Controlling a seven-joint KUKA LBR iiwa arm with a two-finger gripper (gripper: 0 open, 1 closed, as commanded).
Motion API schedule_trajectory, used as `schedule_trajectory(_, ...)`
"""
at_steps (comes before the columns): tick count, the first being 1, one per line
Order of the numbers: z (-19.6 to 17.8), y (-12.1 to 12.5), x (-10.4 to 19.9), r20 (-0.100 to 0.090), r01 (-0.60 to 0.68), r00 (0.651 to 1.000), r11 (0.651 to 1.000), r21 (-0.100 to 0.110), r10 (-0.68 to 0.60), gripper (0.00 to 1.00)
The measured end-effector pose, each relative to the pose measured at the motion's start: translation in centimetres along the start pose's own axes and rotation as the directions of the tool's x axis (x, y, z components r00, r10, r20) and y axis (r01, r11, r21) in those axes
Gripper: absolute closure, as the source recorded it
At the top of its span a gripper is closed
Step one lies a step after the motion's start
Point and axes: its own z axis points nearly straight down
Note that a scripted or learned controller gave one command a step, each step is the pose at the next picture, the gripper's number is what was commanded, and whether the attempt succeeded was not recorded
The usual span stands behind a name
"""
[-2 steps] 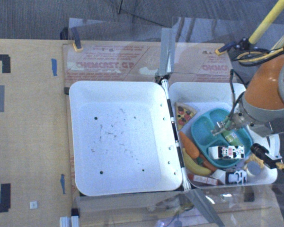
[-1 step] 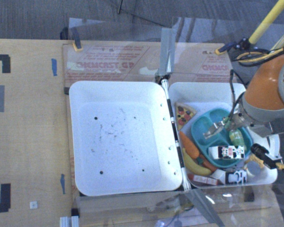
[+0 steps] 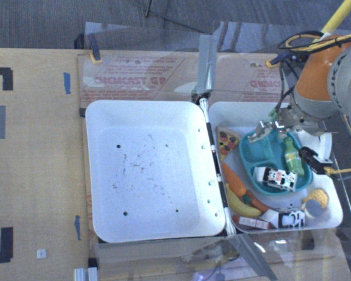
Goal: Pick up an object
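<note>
Two white bins on the desk; right bin [image 3: 333, 212] holds one teal bowl [image 3: 269, 160]. Fingers [image 3: 275, 129] hover at its upper rim; spread: cannot tell. Inside: one toy car [image 3: 275, 177], one green bottle [image 3: 291, 157].

Teal bowl [image 3: 268, 157], white toy car [image 3: 276, 178] with black markings, yellow banana [image 3: 241, 204], orange carrot [image 3: 234, 180], white bins [image 3: 105, 122].

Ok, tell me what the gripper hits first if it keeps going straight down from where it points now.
Most likely the teal bowl: the gripper hangs over its upper rim in the right bin. The green bottle lies close beside that line, and depth is hard to judge from this slanted view.
</note>
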Motion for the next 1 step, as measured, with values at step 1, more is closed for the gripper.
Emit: schedule_trajectory(1, 1.10, -3.49, -3.09, -0.003, -0.105, 0.994, 0.994, -0.017, 0.105, 0.00)
